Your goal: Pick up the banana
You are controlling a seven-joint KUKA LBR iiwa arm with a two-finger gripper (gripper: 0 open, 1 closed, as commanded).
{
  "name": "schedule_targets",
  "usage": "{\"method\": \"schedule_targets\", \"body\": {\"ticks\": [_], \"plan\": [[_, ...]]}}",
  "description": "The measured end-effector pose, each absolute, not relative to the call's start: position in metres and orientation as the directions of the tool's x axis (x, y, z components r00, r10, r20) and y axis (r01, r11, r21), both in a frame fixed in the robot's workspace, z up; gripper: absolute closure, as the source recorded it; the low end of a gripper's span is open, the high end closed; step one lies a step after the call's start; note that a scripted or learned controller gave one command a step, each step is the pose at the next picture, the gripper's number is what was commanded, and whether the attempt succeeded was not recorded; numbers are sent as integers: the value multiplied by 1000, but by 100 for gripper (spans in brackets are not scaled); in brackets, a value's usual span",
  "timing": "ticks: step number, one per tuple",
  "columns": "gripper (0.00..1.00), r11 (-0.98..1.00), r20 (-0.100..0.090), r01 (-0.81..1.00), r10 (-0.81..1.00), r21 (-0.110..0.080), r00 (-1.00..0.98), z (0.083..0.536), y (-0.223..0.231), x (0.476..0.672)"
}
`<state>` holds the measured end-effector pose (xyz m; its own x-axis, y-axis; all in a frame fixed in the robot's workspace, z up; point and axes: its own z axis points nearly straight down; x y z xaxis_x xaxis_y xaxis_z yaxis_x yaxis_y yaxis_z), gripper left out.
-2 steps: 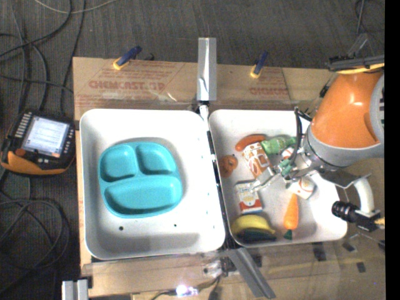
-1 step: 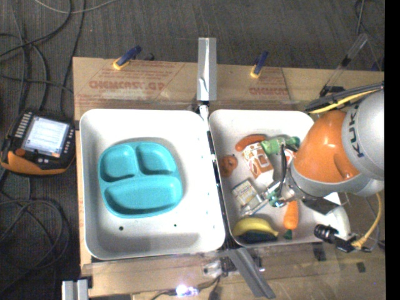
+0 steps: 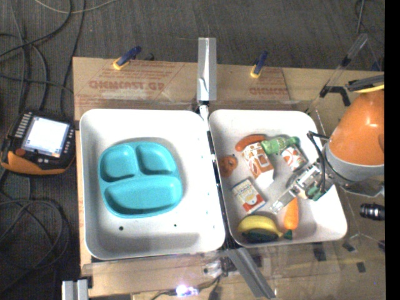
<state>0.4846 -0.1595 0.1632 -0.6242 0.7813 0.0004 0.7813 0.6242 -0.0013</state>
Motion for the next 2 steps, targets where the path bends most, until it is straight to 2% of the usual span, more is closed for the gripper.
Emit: {"method": "schedule_targets", "body": {"ticks": [1,2], "plan": [[0,764,2,645,645,0,-764,182,-82,485],[0,745,0,667,667,0,-745,264,-53,486]]}}
